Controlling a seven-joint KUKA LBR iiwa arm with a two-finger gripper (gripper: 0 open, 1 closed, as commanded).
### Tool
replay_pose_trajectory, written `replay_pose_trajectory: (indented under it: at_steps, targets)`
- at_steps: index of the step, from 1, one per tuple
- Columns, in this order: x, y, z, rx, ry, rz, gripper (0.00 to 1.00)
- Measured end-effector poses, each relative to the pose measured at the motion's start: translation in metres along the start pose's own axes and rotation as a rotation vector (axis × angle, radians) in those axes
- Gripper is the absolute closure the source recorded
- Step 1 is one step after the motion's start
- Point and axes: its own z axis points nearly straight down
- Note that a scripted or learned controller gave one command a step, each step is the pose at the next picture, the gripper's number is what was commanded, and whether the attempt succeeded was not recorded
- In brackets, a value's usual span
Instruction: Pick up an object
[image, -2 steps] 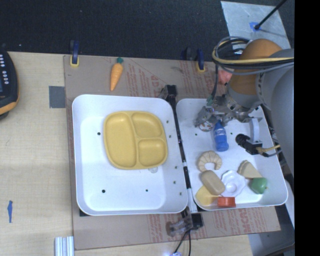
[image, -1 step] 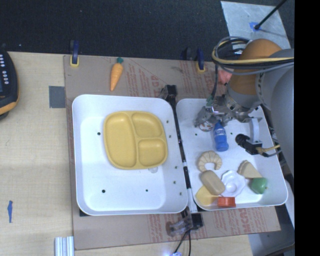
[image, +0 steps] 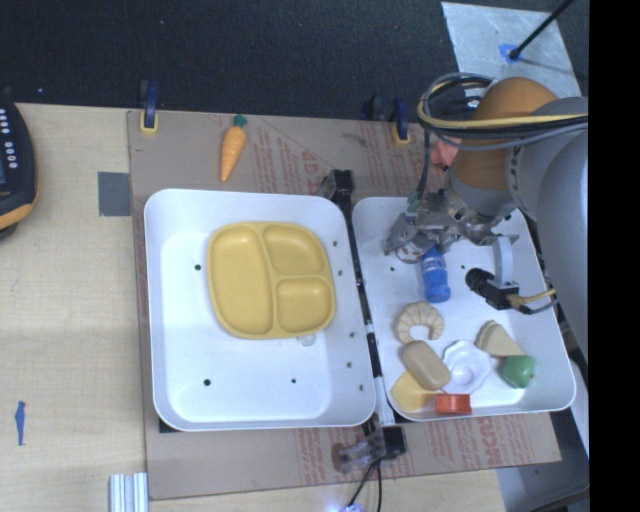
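Observation:
My gripper (image: 418, 236) hangs low over the far part of the right bin (image: 375, 230). Its tip is just beyond the top end of a blue bottle (image: 435, 278), which lies on the bin floor. I see nothing held in it. In front of the bottle lie a croissant (image: 418, 320), a tan bread roll (image: 425, 364), a yellow wedge (image: 406, 393), a small red block (image: 453, 404), a white fried egg (image: 466, 366), a pale sandwich slice (image: 497, 338) and a green piece (image: 517, 372).
The left bin (image: 175, 380) holds a yellow divided plate (image: 270, 278). A toy carrot (image: 232, 148) lies on the bench beyond the left bin. The grey arm (image: 545, 180) covers the right bin's far right corner.

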Motion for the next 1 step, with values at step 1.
replay_pose_trajectory:
  at_steps: [1]
  targets:
    - [-0.0024, 0.002, -0.0144, -0.005, -0.003, -0.002, 1.0]
